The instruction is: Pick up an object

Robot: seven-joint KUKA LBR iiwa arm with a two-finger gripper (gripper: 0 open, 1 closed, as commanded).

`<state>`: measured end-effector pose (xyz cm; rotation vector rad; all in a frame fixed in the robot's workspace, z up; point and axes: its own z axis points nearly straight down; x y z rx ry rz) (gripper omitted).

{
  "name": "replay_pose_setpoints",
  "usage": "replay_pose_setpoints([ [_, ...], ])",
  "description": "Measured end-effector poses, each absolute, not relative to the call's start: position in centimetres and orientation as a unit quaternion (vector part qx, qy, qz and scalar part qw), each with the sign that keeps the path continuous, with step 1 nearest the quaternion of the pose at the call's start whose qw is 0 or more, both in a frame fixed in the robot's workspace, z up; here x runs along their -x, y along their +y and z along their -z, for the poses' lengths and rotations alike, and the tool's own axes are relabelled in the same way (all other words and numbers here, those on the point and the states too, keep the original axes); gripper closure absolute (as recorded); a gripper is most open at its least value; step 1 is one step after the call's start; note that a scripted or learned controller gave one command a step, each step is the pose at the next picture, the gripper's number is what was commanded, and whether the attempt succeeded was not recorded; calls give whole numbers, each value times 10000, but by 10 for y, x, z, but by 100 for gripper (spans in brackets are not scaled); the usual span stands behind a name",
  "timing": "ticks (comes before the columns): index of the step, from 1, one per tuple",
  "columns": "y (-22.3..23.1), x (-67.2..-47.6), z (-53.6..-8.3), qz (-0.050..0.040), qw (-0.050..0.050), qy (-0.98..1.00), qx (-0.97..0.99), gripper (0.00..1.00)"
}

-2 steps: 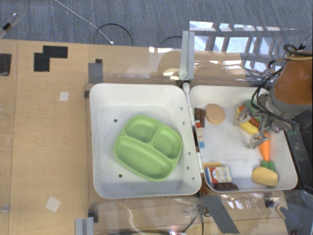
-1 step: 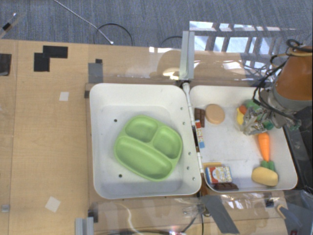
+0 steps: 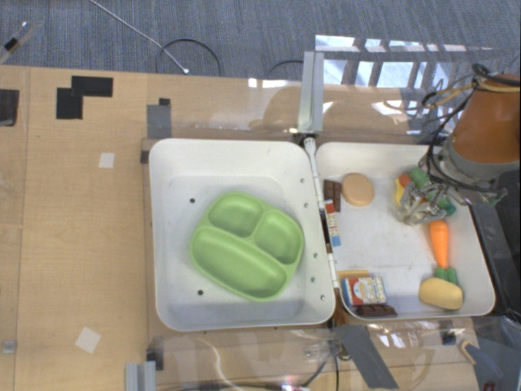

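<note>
Gripper (image 3: 417, 206) low in right bin (image 3: 383, 243), among small toys near back wall; cannot tell its state. Carrot (image 3: 440, 241) just beside, yellow fruit (image 3: 440, 293) nearer front. Risk: crowded toys, grip can slip or catch nothing.

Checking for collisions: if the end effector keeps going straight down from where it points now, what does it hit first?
Likely the small multicoloured toy under the end effector, near the right bin's far right. Otherwise the bin floor just above the carrot. Depth is unclear from this slanted view.
</note>
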<state>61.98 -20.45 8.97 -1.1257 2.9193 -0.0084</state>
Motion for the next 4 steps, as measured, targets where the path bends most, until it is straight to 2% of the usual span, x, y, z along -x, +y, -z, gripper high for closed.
replay_pose_setpoints([
  [1,-204,-620,-89,21,63,9331,3596,0],
  [2,-199,-565,-90,23,56,9310,3650,0],
  [3,-205,-553,-90,38,76,9261,3771,0],
  [4,-204,-554,-90,47,73,9218,3876,0],
])
